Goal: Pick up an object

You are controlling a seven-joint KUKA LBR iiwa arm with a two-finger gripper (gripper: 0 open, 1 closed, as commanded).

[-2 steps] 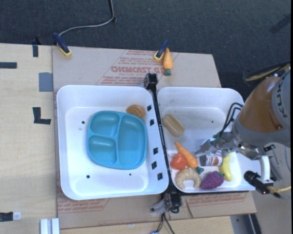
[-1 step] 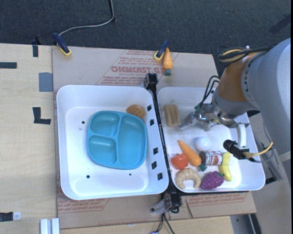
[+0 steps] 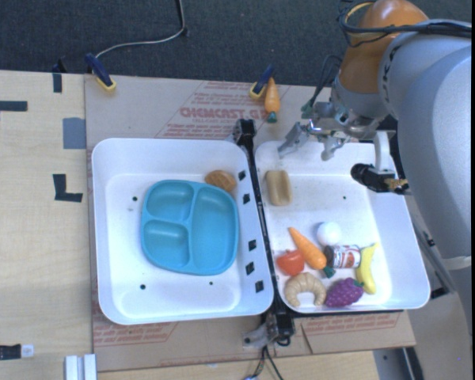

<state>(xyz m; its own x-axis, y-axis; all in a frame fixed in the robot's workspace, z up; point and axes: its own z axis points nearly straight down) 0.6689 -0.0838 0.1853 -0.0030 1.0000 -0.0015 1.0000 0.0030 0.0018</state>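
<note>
Bread roll [image 3: 278,187], tan, lay alone near the right bin's [image 3: 396,212] upper-left corner, well apart from the clustered toys. Judged light, rigid plastic, smooth; best pinched across its short width. Gripper [image 3: 310,142] hovered above it, fingers spread, grasping nothing.

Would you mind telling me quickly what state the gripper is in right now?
Gripper: open, holding nothing, poised above the far end of the right bin.
</note>
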